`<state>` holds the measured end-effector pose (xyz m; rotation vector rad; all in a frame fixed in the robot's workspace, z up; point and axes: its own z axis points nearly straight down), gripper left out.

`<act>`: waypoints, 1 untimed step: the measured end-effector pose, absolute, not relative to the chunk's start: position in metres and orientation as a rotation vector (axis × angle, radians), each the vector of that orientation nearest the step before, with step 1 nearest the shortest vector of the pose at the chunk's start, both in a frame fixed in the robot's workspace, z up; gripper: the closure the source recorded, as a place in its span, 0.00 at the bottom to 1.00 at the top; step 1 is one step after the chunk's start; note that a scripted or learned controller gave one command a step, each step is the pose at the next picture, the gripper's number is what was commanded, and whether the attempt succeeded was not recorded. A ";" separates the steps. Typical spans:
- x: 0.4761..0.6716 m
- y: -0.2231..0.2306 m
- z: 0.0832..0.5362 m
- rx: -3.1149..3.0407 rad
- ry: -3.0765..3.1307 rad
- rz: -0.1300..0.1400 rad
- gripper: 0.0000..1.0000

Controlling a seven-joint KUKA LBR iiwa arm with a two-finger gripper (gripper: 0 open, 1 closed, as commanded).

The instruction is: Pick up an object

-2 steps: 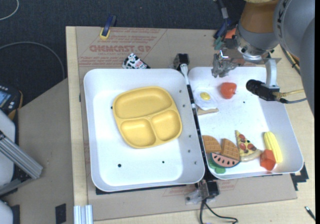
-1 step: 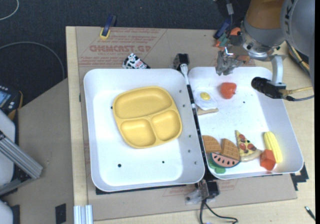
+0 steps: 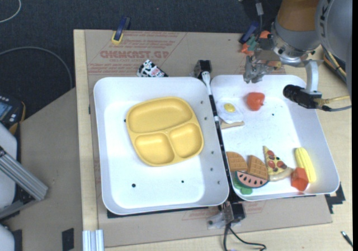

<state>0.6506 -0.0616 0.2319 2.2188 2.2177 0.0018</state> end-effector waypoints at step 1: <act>0.659 -0.059 0.228 2.217 2.220 0.002 1.00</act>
